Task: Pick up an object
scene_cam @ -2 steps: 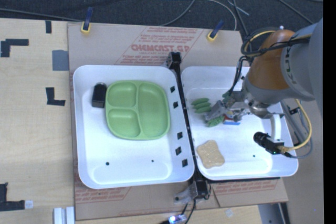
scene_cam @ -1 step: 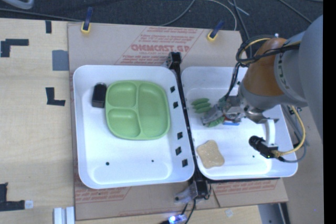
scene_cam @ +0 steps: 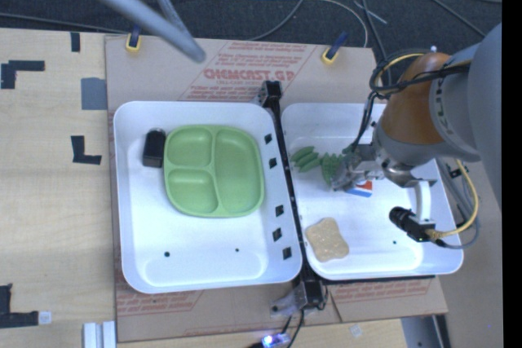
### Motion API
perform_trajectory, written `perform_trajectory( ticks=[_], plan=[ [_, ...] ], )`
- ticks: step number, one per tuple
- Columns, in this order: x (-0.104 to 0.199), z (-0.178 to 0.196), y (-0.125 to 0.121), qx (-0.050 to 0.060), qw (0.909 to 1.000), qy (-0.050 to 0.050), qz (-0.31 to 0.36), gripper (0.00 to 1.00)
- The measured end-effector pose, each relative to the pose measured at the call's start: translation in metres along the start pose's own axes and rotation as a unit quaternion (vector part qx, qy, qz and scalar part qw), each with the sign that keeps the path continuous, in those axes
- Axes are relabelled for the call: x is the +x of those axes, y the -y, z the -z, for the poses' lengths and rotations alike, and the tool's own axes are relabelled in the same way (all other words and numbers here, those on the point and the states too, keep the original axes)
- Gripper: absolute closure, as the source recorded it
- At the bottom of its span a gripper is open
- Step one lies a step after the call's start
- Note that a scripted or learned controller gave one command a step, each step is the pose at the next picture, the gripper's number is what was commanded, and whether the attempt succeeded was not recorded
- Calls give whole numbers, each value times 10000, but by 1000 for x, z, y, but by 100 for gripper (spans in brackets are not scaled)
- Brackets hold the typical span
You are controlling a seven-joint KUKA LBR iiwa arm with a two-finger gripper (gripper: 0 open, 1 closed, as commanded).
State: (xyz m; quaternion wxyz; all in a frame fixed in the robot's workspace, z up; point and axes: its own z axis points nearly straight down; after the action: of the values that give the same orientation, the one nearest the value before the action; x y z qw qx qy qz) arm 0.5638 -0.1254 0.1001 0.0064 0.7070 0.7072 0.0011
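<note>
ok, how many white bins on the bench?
2. Left bin holds the green divided plate and a small black object; right bin sits beside it, under the arm.

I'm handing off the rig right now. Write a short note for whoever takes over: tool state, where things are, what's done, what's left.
Tool: low in the right bin, down among the green item and a red-and-blue item; grip cannot be judged.
Right bin also holds a tan piece near its front.
Left bin: green divided plate with a black block at its left edge.
Done: arm is down at the objects.
Left: confirm a grasp, then lift.
</note>
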Motion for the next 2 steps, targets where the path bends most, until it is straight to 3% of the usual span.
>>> perform_trajectory(
  ticks=[2],
  plan=[
    [2,108,14,35,10000,-34,2,100]
  ],
)
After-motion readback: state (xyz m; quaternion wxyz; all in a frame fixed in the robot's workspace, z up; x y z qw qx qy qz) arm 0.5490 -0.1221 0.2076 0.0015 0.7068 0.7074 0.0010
